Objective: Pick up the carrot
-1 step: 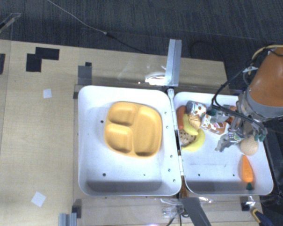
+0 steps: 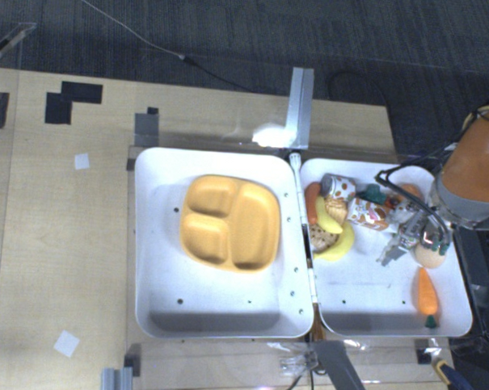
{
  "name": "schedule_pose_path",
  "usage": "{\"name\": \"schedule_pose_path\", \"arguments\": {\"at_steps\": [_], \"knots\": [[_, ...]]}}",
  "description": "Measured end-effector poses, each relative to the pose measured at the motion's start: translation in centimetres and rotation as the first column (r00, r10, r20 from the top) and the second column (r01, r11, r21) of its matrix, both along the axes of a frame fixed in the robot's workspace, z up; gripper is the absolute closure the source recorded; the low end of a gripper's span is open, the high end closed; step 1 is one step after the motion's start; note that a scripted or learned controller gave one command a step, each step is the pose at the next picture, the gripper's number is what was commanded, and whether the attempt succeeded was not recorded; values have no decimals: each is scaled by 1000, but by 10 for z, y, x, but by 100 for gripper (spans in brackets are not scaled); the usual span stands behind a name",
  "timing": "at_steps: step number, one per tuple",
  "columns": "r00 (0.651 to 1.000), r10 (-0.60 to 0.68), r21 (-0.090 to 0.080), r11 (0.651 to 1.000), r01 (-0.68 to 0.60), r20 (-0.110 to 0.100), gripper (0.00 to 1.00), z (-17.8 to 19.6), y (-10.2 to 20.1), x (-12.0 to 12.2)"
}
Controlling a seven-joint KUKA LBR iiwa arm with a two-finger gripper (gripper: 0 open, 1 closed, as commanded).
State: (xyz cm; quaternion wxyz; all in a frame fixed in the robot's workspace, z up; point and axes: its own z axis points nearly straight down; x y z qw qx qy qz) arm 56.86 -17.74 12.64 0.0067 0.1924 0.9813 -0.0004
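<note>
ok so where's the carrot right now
The carrot lies in the right bin, near its front right corner, green end toward the front rim. It sits just below the pincer, apart from the pile of toy food at the back.

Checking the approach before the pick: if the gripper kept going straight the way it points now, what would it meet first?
The gripper points down and left, so it would likely meet the bare floor of the right bin first. The carrot lies off that line, toward the right wall. Depth is hard to judge.
</note>
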Motion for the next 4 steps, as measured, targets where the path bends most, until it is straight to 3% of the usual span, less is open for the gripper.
{"name": "schedule_pose_path", "arguments": {"at_steps": [1,2,3,4], "knots": [[998,56,-1,998,-56,1,0,-37,-22,-67],[998,62,-5,998,-62,10,100,-24,-21,-63],[998,-66,1,998,66,1,100,-37,-27,15],[985,170,-4,985,-170,2,100,-36,-29,-58]]}}
